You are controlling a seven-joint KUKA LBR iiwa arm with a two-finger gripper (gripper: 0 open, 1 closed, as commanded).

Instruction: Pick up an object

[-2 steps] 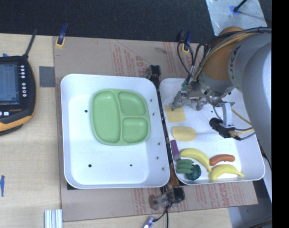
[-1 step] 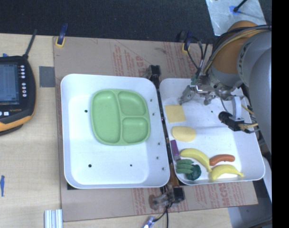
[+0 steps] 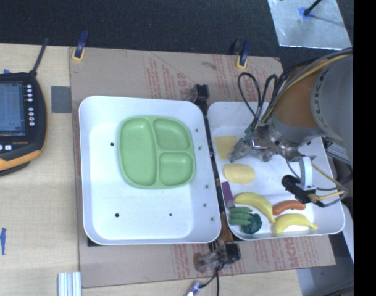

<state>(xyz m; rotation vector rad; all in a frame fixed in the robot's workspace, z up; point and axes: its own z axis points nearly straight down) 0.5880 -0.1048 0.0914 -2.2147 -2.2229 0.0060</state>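
Pale yellow potato-like piece (image 3: 238, 173) just below the tool (image 3: 248, 148), apart from it; tool's spread impossible to tell.

A pale wooden bench (image 3: 27, 227) carries a brown cardboard sheet (image 3: 144, 73), held at its far edge by clamps (image 3: 80, 45). Beyond it, dark carpet (image 3: 144, 11) runs across the floor, with a silvery square sheet (image 3: 308, 17) lying on it.

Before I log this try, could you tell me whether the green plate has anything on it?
Empty: all three compartments of the green plate show bare green.
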